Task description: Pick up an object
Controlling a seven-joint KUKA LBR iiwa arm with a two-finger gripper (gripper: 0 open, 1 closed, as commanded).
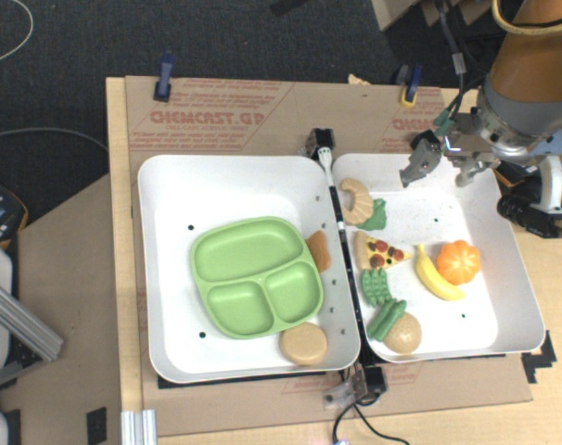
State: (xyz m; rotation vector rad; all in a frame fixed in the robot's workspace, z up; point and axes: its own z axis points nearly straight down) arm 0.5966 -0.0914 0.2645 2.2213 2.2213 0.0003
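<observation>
Right now the hand (441,163) hangs over the far edge of the right bin (515,248), its two fingers spread apart with nothing between them. Nearest to it, below and toward the divider, a tan bagel-like ring (355,198) lies touching a small green leafy piece (376,215). Further down from the hand sit a pizza slice (383,251), an orange (459,262) resting against a banana (433,276), a knobbly green vegetable (376,286), a green pod (387,318) and a tan round piece (403,334). Any of these could serve as the object to pick; none is lifted yet.

Beyond the divider, well away from the hand, the left bin (160,248) carries a green compartment plate (255,275), a brown piece (319,249) at its edge and a round biscuit-like disc (304,343).

Risk, as I judge it: the items crowd together (orange on banana, ring on leaf), so descending fingers may strike a neighbour, nudge both aside, or close on two at once. The orange may roll from the fingers; the flat pizza slice offers little to pinch. Dropping close to the bin wall could catch a finger.

Count: two bins on the surface (216,119), one plate, eight food items in the right bin, two in the left.
</observation>
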